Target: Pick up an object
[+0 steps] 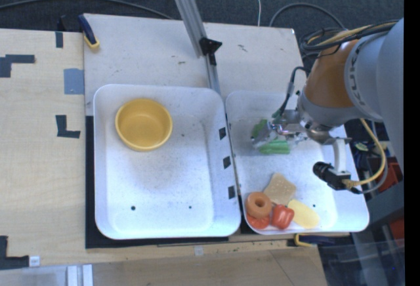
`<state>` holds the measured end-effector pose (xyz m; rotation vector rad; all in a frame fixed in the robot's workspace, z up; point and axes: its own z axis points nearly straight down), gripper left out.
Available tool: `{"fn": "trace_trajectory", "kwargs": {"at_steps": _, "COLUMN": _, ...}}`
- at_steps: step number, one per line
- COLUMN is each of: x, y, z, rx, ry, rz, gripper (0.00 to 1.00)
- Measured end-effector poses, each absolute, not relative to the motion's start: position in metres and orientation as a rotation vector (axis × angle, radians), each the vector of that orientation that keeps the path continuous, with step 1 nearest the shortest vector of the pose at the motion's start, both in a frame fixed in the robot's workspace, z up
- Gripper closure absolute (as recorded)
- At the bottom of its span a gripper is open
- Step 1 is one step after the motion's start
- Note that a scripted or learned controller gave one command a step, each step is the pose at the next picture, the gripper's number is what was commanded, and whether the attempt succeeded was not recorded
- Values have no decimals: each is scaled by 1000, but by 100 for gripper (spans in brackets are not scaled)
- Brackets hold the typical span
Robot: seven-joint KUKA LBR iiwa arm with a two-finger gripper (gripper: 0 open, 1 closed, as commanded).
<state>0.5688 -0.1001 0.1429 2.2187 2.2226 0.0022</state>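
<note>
the jaws are low in the right bin, over a green object lying on the bin floor; i cannot tell how open they are or if they grip it.

The arm is bulky, smooth grey, with a broad orange band above the wrist. Black and yellow cables loop alongside it. The claw is small, metallic.
</note>
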Motion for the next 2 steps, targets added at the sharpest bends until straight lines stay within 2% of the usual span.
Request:
{"fn": "trace_trajectory", "kwargs": {"at_steps": 1, "x": 570, "y": -105, "z": 205, "rx": 2217, "ry": 2220, "rz": 4, "gripper": 100}}
{"fn": "trace_trajectory", "kwargs": {"at_steps": 2, "x": 570, "y": -104, "z": 206, "rx": 2221, "ry": 2224, "rz": -1, "gripper": 100}}
